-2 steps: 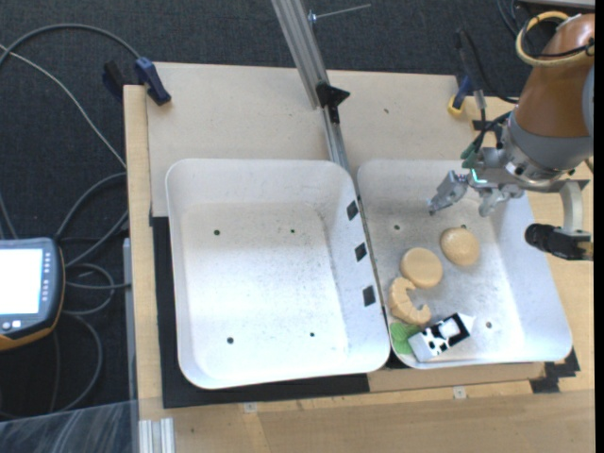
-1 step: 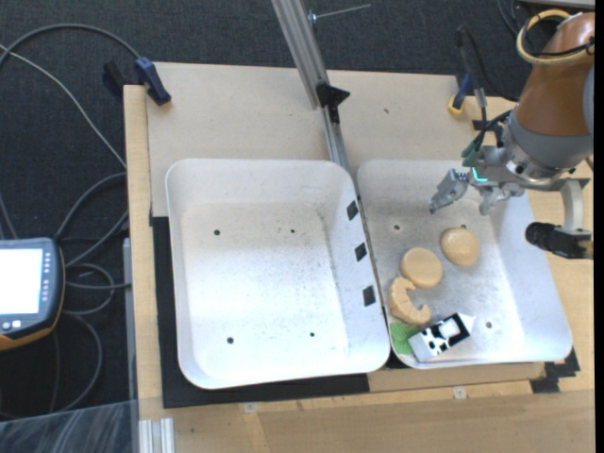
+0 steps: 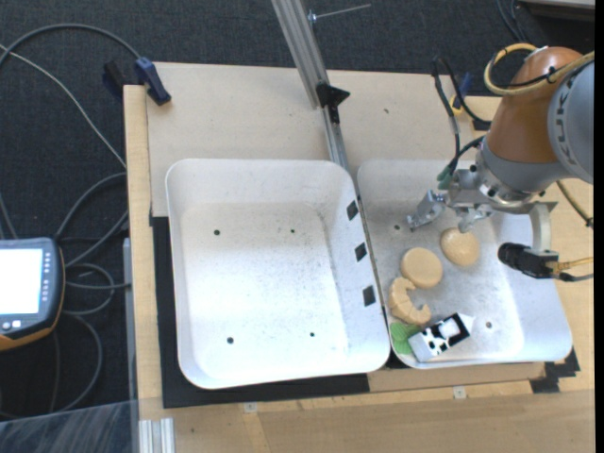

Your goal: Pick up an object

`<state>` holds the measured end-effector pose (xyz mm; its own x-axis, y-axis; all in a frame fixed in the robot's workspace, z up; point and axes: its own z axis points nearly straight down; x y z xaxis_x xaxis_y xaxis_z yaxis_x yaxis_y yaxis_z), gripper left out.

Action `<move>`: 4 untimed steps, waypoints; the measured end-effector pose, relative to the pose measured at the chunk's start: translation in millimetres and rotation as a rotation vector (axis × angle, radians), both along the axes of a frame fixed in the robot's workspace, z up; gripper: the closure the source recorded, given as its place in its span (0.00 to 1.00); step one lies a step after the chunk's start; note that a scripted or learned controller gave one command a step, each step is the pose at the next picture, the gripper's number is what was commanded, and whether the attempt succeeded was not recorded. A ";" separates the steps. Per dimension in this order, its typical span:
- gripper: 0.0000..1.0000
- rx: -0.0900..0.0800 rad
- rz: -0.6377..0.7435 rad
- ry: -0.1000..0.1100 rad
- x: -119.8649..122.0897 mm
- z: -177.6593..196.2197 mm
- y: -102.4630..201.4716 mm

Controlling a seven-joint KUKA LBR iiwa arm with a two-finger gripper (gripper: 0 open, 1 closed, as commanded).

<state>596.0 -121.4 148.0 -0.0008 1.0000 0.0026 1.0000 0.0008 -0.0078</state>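
Black-white box [image 3: 444,336] near bin rim [image 3: 472,359]

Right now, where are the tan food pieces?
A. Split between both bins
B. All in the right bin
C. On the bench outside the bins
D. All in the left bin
B: the tan pieces all lie in the right bin, below the gripper.

Grey arm [image 3: 566,130] with orange band (yellow cable looped on top), metallic pincer [image 3: 451,217]
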 end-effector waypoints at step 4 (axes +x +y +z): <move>1.00 -0.004 0.001 -0.016 8.1 79.9 6.5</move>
